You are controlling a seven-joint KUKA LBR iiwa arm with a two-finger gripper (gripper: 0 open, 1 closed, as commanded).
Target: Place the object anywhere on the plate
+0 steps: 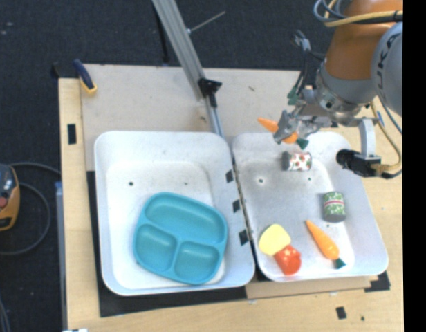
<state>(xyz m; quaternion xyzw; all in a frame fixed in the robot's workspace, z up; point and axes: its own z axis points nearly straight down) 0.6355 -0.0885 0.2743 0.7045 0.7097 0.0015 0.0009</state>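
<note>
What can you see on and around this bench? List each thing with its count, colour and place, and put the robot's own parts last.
Bins: 2, white, side by side on the bench.
Plate: 1, blue, three compartments, in the left bin.
Carrot in gripper: 1, orange, held between the fingers above the right bin's far edge.
Carrot in bin: 1, orange with green tip, near side of the right bin.
Small block: 1, white with red and green marks, far part of the right bin.
Green can: 1, green, right side of the right bin.
Yellow piece: 1, yellow, near side of the right bin.
Red piece: 1, red, touching the yellow piece.
Gripper: 1, dark, over the right bin.
Arm: 1, grey and orange, upper right.
</note>
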